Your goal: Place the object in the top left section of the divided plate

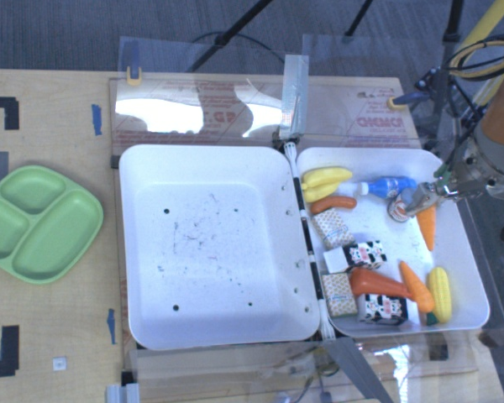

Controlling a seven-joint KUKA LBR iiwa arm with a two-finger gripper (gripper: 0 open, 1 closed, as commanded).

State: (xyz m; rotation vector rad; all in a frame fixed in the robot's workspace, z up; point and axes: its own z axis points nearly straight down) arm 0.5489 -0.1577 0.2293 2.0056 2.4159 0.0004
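- Green plastic divided plate (40, 223) sits at the worktop's left edge, well apart from the objects.
- Right white bin (475, 285) holds small toy foods, likely light, stiff, a bit slippery.
- Gripper (413, 200) is over a small round reddish object (398, 211) near the bin's upper right; opening unclear, nothing visibly held. Take it across its middle.

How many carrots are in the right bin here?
2. One carrot lies near the right wall, just below the tool; the other carrot sits lower, beside the corn. More may be hidden under the pile.
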